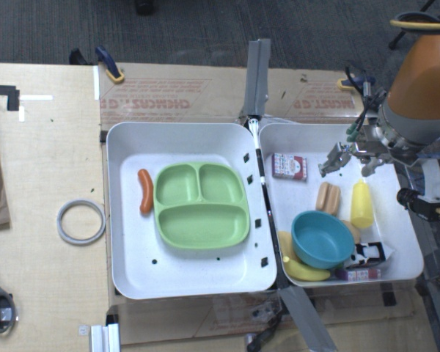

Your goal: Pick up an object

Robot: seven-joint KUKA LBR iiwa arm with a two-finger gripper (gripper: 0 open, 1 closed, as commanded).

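My gripper (350, 164) hangs over the back of the right bin (403, 229), its two fingers spread apart and open with nothing between them. Just below it lie a tan bun-shaped toy (328, 197) and a yellow toy (361, 204). A small red and white box (289, 167) sits to the gripper's left. Toward the front stand a blue bowl (323, 238), a yellow banana (303, 267) partly under the bowl, and a black, white and purple carton (365, 261).
The left bin (125, 218) holds a green divided plate (202, 205) and an orange sausage-shaped toy (145, 191). A grey divider post (257, 79) stands between the bins at the back. A grey ring (81, 221) lies on the bench to the left.
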